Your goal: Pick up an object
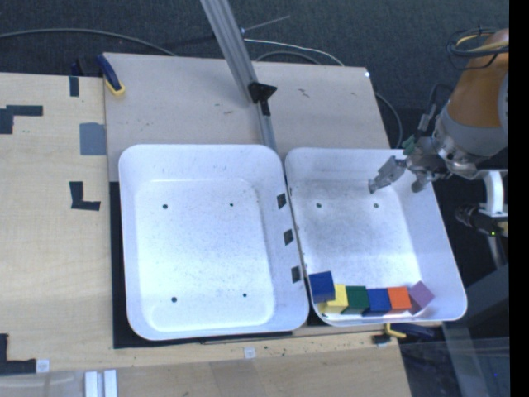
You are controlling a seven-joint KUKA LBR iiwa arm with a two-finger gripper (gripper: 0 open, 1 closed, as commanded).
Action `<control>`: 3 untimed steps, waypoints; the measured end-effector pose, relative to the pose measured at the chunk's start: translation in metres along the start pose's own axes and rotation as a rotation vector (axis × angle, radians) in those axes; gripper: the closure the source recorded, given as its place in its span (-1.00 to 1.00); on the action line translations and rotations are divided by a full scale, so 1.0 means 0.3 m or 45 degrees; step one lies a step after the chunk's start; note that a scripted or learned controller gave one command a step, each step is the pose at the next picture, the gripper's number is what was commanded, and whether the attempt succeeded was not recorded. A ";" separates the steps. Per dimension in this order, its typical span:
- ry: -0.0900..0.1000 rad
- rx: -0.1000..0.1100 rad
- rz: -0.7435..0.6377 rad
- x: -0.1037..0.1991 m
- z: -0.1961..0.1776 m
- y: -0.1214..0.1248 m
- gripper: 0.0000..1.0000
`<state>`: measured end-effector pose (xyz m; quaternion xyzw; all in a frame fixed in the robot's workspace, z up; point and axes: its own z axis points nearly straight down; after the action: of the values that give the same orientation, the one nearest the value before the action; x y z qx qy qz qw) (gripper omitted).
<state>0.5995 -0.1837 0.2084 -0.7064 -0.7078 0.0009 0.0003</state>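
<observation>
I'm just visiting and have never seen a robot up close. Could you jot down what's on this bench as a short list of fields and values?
arm: grey with an orange band, reaching in from the right
gripper: above the upper right part of the right bin, fingers spread, nothing between them
left bin: shallow, white
right bin: shallow, white, holds the blocks
blocks: in a row along the right bin's near edge: blue block, yellow block, green block, second blue block, orange block, purple block
task state: nothing picked up yet
</observation>
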 end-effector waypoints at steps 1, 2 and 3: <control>0.006 0.012 -0.002 0.247 0.370 -0.118 -1.00; 0.001 -0.011 -0.003 0.347 0.038 -0.097 -1.00; 0.002 -0.004 -0.003 0.425 0.055 0.037 -1.00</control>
<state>0.6103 -0.0561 0.1917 -0.7054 -0.7088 -0.0006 -0.0002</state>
